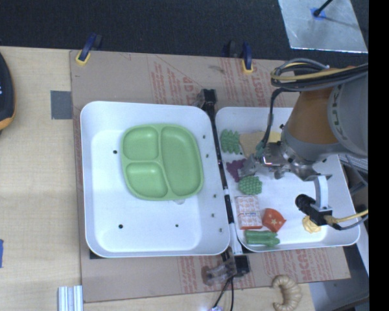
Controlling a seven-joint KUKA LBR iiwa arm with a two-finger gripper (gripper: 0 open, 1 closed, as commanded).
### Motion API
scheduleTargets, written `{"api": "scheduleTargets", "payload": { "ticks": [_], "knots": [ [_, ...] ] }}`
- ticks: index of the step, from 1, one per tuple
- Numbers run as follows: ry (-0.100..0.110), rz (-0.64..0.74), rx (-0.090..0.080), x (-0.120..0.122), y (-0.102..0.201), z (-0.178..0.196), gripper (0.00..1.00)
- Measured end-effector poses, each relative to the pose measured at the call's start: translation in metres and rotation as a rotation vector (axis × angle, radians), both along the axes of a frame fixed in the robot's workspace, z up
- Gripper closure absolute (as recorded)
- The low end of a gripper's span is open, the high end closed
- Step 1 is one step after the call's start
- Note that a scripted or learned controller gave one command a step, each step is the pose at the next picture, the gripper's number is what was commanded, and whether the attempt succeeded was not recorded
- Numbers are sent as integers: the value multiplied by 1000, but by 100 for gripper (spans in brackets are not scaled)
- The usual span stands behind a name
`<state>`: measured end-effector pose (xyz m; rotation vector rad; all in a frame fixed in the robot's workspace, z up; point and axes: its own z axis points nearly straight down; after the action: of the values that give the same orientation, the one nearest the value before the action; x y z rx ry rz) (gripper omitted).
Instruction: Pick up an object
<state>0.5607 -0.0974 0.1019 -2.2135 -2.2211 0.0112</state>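
Holding green plate (162,162) in left bin (97,238), toys rt bin (337,238)

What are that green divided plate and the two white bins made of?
The green plate looks like moulded plastic with a matte finish: uniform colour, soft rounded dividers, no glare. The left bin and right bin look like smooth, slightly glossy plastic, with rounded corners and faint sheen, though coated metal can't be excluded.

Two white bins (94,173), one green divided plate (162,161).
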Motion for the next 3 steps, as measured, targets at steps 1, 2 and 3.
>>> {"api": "scheduleTargets", "payload": {
  "ticks": [1, 2, 3],
  "knots": [
    [-9, 0, 1, 7, 3, 34, 0],
    [4, -2, 3, -68, -6, 7, 0],
    [-2, -2, 2, -87, -28, 6, 0]
  ]
}}
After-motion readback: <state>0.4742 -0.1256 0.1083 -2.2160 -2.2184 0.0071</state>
